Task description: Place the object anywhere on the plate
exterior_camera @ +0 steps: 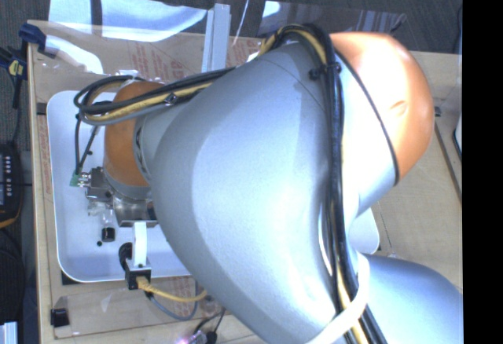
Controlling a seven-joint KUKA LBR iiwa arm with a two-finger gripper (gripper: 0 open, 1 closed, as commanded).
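Note:
My arm (pixel 267 177) reaches in from the right and covers most of the bench, hiding the right bin and much of the left one. Its orange band (pixel 122 146) hangs over the left white bin (pixel 63 177). Below the band, the gripper (pixel 110 213) points down into the middle of that bin, close to the floor. A small dark item (pixel 105 235) lies on the bin floor just under the gripper; I cannot tell what it is or whether the gripper touches it.
Black and yellow cables (pixel 157 95) loop from the arm across the left bin's top. A white bracket with a black end (pixel 139 260) hangs over the bin's front rim. Blue clamps (pixel 31 36) sit at the bench's far left corner.

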